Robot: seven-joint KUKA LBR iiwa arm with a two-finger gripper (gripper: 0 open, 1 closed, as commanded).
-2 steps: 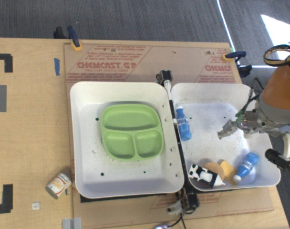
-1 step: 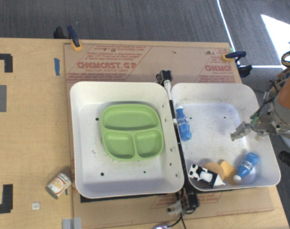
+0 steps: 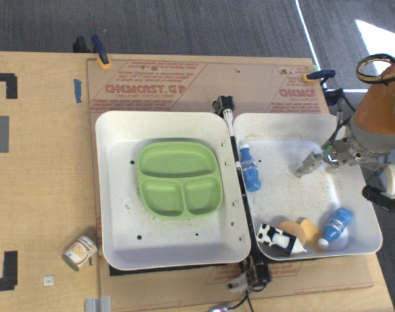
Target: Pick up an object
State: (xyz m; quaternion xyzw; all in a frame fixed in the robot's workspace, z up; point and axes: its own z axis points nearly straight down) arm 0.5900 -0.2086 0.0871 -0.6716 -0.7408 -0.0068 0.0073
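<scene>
- Bench carries two shallow white bins side by side. Left bin (image 3: 113,174) holds a green divided plate (image 3: 180,178), sitting about mid-bin.
- Right bin (image 3: 353,135) holds the pickable things. A blue bottle (image 3: 249,169) lies along its left wall, near the divider between the bins. A second blue bottle (image 3: 334,227) lies tilted toward the near right corner. A black-and-white toy (image 3: 277,237) lies at the near edge, and a tan piece (image 3: 302,229) sits between toy and second bottle, touching or very nearly touching both.
- Arm enters from the right edge of the right bin. Gripper (image 3: 309,165) hangs over bare bin floor, right of centre and toward the far half.
- Claw state: cannot tell how wide it stands from this slant. Nothing is seen between the tips, so I judge it empty.
- Step in hand, by my reading: approach and choice of target, nothing gripped yet.
- Best target, I judge: the bottle along the left wall. It lies alone, well apart from the other things.
- Doing it well: line the claw across the bottle's short width, not its length. Come down over the body, not the cap end.
- Risk: the wall just beside it may block one tip, so shift the descent slightly inward.
- The near-edge cluster looks poor. The items crowd each other, and a closing claw could nudge a neighbour.
- A small carton (image 3: 80,251) lies on the bench outside the bins, off the left bin's near left corner, not a likely target.
</scene>
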